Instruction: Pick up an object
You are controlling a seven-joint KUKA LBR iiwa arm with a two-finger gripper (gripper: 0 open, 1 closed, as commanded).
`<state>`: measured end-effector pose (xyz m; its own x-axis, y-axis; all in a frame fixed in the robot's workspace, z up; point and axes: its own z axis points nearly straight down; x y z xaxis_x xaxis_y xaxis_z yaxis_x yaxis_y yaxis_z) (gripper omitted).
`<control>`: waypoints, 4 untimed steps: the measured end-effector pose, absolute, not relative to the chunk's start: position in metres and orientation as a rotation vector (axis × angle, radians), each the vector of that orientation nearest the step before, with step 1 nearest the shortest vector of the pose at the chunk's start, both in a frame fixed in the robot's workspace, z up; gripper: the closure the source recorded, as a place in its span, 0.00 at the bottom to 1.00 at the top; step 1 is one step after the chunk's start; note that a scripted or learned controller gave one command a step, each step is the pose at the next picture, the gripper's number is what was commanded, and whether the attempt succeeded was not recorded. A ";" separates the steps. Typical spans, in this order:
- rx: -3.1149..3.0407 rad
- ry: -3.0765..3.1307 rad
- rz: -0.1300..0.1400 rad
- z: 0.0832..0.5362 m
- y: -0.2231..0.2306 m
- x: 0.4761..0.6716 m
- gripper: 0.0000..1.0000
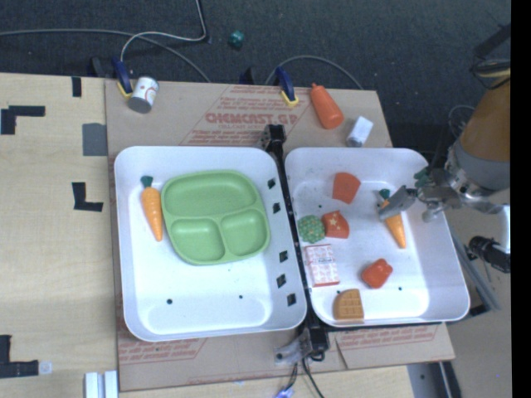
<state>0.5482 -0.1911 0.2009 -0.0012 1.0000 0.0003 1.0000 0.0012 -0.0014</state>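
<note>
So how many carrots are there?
2. One carrot lies in the left bin beside the green plate; the other carrot lies in the right bin under the hand.

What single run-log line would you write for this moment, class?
phase: reaching | gripper: over right bin, above small carrot | grasp: none seen | left bin: green tray, carrot

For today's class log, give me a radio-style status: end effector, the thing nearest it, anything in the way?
End effector low over right bin, beside small carrot. Grip state unclear. Carrot lies flat, apart from red block. Nothing blocking.
</note>
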 end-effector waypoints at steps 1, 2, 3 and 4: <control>-2.220 -2.223 -0.003 0.086 -0.144 0.514 0.00; -2.223 -2.229 -0.006 0.086 -0.117 0.602 0.00; -2.221 -2.228 -0.001 0.086 -0.124 0.664 0.00; -2.221 -2.229 0.003 0.096 -0.124 0.663 1.00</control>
